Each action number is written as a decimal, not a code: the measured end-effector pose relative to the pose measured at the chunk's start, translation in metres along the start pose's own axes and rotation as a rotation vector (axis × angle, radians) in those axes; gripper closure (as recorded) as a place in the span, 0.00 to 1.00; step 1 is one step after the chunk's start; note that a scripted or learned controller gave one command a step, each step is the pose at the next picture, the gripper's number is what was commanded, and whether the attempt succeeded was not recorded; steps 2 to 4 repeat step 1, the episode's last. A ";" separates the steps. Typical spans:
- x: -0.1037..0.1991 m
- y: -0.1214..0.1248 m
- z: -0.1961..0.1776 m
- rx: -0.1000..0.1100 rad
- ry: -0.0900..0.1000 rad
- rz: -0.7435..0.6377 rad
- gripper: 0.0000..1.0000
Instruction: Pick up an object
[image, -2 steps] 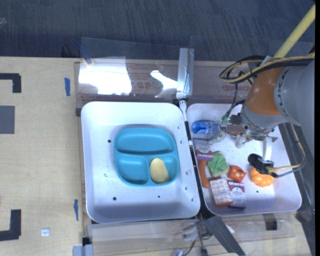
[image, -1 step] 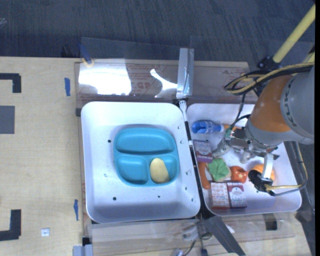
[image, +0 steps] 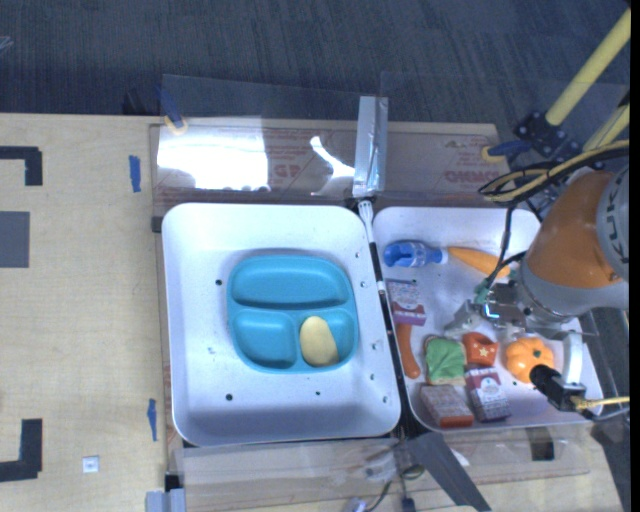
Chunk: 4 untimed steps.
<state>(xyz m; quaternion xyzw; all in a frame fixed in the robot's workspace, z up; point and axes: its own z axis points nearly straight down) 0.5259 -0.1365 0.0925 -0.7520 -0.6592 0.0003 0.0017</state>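
The right bin (image: 580, 415) holds several toy foods: a blue bottle (image: 410, 254), an orange carrot (image: 472, 259), a white and red packet (image: 404, 297), a thin red-orange stick (image: 408, 350), a green item (image: 444, 358), a red fruit (image: 479, 350), an orange fruit (image: 525, 360), a brown block (image: 445, 403) and a small red and white box (image: 489, 394). My gripper (image: 482, 308) hovers low over the middle of this bin, just above the red fruit and the green item. Nothing is visibly held in it.
The left bin (image: 190, 300) carries a blue divided tray (image: 285, 285) with a yellow oval item (image: 318, 341) in its lower right compartment. The grey arm with its orange band (image: 575, 245) comes in over the right bin's far right side. Yellow cables run at the top right.
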 end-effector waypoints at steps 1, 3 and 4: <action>0.006 -0.003 0.005 -0.009 -0.003 -0.023 0.00; 0.006 -0.003 0.005 -0.009 -0.003 -0.023 0.00; 0.006 -0.003 0.005 -0.009 -0.003 -0.023 0.00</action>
